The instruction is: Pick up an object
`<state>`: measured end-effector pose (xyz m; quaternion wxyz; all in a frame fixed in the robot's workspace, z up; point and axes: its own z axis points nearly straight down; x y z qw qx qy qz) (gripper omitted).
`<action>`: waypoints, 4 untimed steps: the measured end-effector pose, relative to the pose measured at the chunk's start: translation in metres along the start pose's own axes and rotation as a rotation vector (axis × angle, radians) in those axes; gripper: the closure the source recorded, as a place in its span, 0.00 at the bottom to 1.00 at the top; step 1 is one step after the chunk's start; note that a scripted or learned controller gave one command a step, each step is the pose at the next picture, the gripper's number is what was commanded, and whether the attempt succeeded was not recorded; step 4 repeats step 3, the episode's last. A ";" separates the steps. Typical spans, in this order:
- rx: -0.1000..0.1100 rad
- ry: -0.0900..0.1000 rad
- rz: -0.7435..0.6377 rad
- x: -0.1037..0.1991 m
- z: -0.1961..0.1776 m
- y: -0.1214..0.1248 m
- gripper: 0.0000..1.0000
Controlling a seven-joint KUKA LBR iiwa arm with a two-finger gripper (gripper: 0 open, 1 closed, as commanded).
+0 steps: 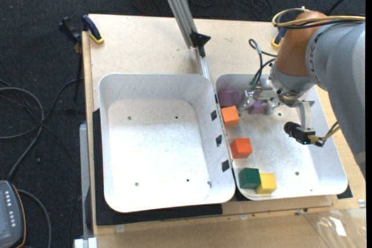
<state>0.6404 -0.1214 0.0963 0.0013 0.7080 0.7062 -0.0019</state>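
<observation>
While the arm (325,49) reached in from the right, its gripper (260,103) sat low in the right bin (325,177), near the far wall, beside a purple block (229,97); whether it was clenched or released, or touching that block, I could not tell. An orange block (231,115) lay just in front of the purple one. Nearer the camera lay a red-orange block (240,147), then a green block (250,178) touching a yellow block (267,182). The left bin (116,125) stood alongside on the bench (139,43).
</observation>
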 end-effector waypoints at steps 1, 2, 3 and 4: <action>-0.001 -0.002 -0.001 0.000 -0.009 0.001 1.00; -0.011 0.007 -0.012 0.079 -0.105 0.030 1.00; 0.002 0.008 -0.012 0.149 -0.099 0.012 1.00; 0.002 0.008 -0.012 0.149 -0.099 0.012 1.00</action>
